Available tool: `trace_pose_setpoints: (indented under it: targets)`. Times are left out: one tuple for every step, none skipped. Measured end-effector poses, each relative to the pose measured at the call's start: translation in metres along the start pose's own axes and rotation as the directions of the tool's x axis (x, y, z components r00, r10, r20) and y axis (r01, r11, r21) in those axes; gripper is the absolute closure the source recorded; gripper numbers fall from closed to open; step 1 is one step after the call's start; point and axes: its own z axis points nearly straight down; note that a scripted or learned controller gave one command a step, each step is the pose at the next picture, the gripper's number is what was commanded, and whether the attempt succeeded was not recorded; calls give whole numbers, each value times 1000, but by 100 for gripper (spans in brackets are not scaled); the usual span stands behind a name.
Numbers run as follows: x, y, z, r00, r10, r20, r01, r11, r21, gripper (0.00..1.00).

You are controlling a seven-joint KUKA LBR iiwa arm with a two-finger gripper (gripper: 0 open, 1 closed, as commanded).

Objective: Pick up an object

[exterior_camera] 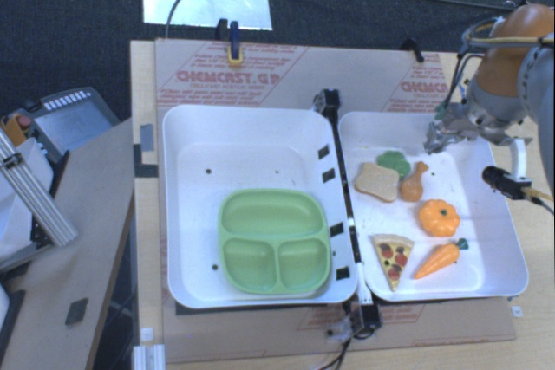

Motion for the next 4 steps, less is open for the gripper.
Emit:
trace_pose_setpoints:
  targets:
    - [-9, -3, -53, 1000, 7, 0, -7, 1000, 0, 100]
    - [-9, -4, -98, 1000, 5, -1, -5, 1000, 0, 100]
    - [-10, 3, -144, 1000, 3, 0, -3, 1000, -1, 100]
    - [48, -5, -142, 1000, -1, -4, 1, 1000, 4, 100]
